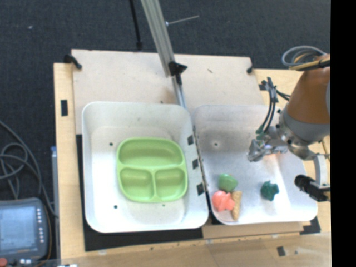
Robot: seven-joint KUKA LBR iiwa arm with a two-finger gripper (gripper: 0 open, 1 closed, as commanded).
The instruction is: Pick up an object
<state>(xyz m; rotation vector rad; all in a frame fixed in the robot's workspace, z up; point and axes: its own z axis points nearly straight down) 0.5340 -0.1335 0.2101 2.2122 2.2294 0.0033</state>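
Observation:
In the right bin lie a small green piece, a pink-orange toy, a tan cone-like piece and a dark green object. My gripper hangs over the right part of this bin, above and to the left of the dark green object and up and right of the small green piece. I see nothing between its fingers. The arm's orange band is at the right edge.
The left bin holds a light green divided plate. A metal pole slants down to the seam between the bins. A black part sticks in over the right bin's right rim.

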